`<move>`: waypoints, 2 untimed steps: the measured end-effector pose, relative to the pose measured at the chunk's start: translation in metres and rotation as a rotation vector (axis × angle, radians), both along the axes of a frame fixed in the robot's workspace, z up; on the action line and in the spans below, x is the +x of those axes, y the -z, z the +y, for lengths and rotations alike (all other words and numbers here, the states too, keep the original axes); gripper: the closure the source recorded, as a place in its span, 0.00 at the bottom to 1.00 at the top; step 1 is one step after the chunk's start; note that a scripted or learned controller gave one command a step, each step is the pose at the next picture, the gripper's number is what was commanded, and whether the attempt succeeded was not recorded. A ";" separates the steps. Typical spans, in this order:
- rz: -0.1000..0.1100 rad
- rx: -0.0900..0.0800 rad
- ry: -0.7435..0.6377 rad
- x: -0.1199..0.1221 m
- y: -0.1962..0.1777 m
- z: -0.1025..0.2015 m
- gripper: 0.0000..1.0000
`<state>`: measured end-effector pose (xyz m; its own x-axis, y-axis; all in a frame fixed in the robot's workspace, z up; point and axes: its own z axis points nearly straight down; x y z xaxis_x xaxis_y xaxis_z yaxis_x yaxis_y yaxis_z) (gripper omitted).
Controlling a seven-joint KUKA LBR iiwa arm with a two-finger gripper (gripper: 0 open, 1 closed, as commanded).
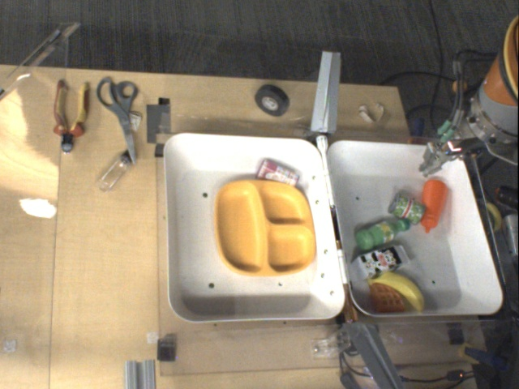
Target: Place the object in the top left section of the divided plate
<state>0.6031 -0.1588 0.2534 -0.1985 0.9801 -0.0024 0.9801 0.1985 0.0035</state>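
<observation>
A yellow divided plate point(243, 225) lies in the middle of the left bin point(190, 241), with one long section on its left and two smaller ones on its right. A small maroon packet point(278, 171) rests against the plate's far rim. The right bin point(466, 278) holds an orange carrot point(434, 203), a green can point(406, 208), a green bottle point(381, 233), a black-and-white pack point(381, 258), a banana point(403, 287) and a red item point(388, 299). My gripper point(434, 157) hangs over the right bin's far right corner, just above the carrot, with nothing seen in it.
Beyond the bins on the wooden bench lie scissors point(122, 108), red-handled pliers point(69, 112) and a black tape roll point(272, 100). A grey metal post point(327, 91) stands at the far end of the gap between the bins. Cables trail at the right.
</observation>
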 end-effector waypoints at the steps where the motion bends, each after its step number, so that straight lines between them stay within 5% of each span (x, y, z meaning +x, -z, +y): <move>1: 0.000 0.000 -0.017 0.048 0.034 -0.045 1.00; 2: -0.002 0.000 -0.207 0.067 0.034 0.018 1.00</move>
